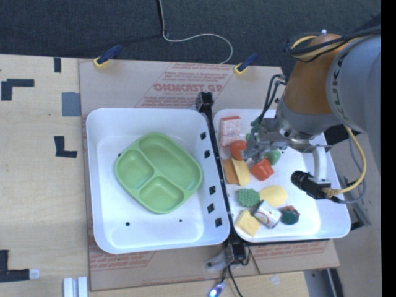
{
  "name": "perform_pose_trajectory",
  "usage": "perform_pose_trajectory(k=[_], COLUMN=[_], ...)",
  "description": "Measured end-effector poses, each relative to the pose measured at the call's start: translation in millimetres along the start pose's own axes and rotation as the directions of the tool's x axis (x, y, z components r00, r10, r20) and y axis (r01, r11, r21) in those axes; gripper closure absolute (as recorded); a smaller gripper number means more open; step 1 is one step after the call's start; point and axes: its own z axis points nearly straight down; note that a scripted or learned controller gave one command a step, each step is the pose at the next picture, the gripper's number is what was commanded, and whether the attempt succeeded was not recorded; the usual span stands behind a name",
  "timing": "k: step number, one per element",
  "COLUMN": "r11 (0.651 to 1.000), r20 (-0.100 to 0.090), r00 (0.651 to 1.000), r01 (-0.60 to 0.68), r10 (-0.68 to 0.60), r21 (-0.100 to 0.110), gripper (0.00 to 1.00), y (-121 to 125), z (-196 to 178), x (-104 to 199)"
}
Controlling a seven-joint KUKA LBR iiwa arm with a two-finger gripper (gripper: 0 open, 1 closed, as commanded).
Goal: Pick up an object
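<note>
- We log the gripper (258, 151) low in the right bin (334, 228), near its far-left corner; finger state: we cannot tell.
- Red toy (262, 169) just beside it.
- Green tray (159, 172) mid left bin (102, 184).

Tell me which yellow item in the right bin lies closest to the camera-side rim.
The yellow wedge-shaped block at the bin's near edge; the rounded yellow lemon-like piece and the long yellow slab sit farther back.

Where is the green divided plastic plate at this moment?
The green divided plastic plate lies in the left white bin of the camera view, tilted, near its middle, across the divider from the toy food.
</note>
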Motion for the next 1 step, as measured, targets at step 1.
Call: perform_pose_trajectory(k=[1], r11=[1.0], r20=[0.001], r00=[1.0], r01=[-0.002], r10=[0.002], r21=[-0.001], gripper=[1.0], y=[39.1], z=[-4.1], x=[31.8])
